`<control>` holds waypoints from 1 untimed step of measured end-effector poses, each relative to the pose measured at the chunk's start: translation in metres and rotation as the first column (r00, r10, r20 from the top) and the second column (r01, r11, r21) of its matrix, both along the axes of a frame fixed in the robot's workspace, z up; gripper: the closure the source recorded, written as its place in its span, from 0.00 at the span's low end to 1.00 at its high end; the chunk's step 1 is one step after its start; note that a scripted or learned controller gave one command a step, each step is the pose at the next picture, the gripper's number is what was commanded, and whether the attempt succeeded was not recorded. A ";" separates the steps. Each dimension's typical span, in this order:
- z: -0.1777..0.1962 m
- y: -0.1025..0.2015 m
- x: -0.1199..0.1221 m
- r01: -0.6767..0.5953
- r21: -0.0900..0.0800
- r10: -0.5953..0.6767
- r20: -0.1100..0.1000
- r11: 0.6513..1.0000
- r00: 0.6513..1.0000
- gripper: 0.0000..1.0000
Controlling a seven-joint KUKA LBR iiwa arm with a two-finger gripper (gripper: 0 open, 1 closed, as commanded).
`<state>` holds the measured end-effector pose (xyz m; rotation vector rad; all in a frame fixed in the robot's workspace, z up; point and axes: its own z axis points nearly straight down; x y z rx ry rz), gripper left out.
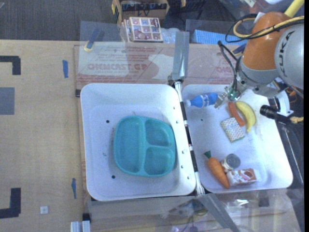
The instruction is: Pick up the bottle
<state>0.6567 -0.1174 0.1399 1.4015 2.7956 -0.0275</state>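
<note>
1. Overhead, two white bins sit side by side on the bench: the left bin and the right bin.
2. Left bin holds a teal divided tray, three compartments, lying flat near the middle of the floor.
3. The bottle, clear blue with a blue cap, lies on its side at the far left corner of the right bin, close to the wall shared with the left bin.
4. The arm, grey with its orange band, reaches in from the right and hangs over the far edge of the right bin.
5. The gripper sits low, just beside the bottle's right end. Whether it touches the bottle, I cannot tell, nor whether it is released or clenched; nothing is visibly between its tips.
6. A banana and an orange-red piece lie next to each other, just near-side of the gripper.
7. A small patterned sponge lies just below those two.
8. Near the front of the right bin: a carrot, a small grey-lidded jar and a small carton, clustered together.
</note>
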 end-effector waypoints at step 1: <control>0.049 0.031 -0.005 0.366 0.022 -0.366 0.001 0.930 0.931 1.00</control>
